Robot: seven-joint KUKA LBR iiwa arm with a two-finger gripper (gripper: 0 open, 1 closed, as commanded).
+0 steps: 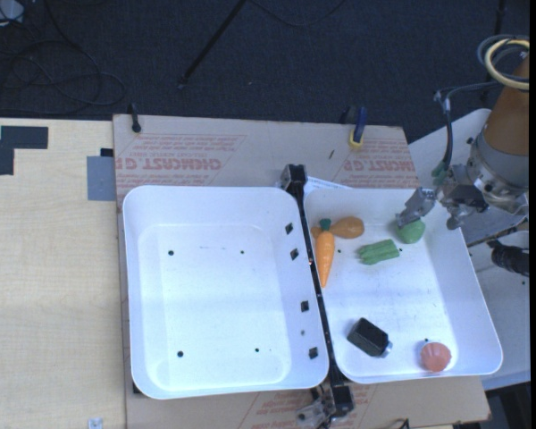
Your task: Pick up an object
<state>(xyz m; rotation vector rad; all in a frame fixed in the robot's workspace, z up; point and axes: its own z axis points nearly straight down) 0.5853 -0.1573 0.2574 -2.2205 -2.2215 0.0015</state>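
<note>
- Left bin [152, 239]: sits left of centre in the frame, on cardboard [214, 150] printed with red lettering that reads upside down and mirrored. A few small dark dots mark its floor.
- Black divider [308, 275]: runs between the two bins from upper centre down to the bottom edge, where its clamp end is cut off by the frame.
- Right bin [464, 293]: lies just right of the divider; its upper right corner is hidden under the arm.
- Carrot [324, 256]: orange, green top, lies lengthwise just beside the divider in the upper left of the right bin.
- Orange lump [347, 228]: touches or nearly touches the carrot top; its shape is hard to make out.
- Green piece [378, 252]: elongated, lies near the bin's middle, right of the carrot.
- Black block [369, 337]: lower middle of the right bin, tilted.
- Round green object [412, 231]: upper right of the right bin, right at the gripper tip.
- Gripper [417, 208]: one grey finger shows, angled down and touching or just above the green object. The second finger is not distinguishable, so whether the fingers are apart or closed, I cannot tell; no grasp is visible.
- Pink ball [435, 356]: lower right corner of the right bin, well apart from the gripper.
- Arm [509, 123]: orange band at the right edge, partly cut off by the frame.
</note>
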